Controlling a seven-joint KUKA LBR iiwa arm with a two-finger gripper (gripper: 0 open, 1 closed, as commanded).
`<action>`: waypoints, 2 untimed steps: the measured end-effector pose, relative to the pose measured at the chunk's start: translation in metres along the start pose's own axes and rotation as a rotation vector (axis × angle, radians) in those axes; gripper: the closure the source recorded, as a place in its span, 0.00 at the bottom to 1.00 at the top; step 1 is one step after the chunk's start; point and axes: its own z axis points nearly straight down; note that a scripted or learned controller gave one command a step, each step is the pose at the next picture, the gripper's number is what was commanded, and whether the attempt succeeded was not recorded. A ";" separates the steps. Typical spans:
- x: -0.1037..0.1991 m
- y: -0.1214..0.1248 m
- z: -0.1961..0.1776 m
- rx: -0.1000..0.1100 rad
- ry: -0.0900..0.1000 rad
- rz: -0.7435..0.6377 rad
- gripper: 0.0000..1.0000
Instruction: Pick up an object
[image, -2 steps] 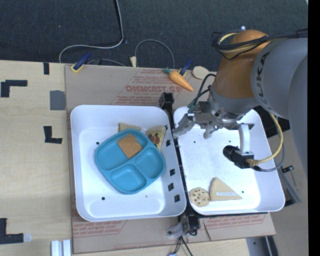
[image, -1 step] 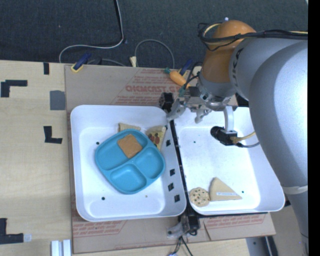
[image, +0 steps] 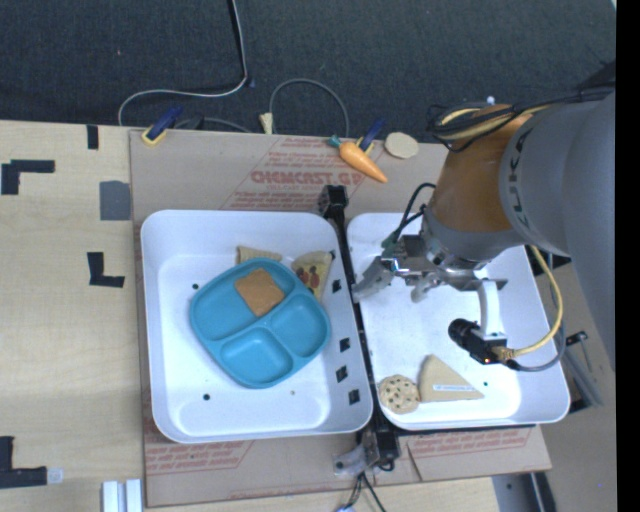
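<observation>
The pincer (image: 400, 272) hangs over the right bin (image: 530, 400), and I cannot tell if it is apart or together, so it should go slowly down to the cookie (image: 399, 393) near the bin's front edge.

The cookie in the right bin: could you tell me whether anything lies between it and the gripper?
Nothing visible does. The cookie lies at the right bin's near edge beside a cheese wedge, with bare bin floor between it and the gripper above.
</observation>
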 end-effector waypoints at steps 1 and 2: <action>0.000 0.079 -0.001 -0.011 -0.001 -0.007 0.00; -0.006 0.069 -0.001 -0.005 -0.001 -0.003 0.00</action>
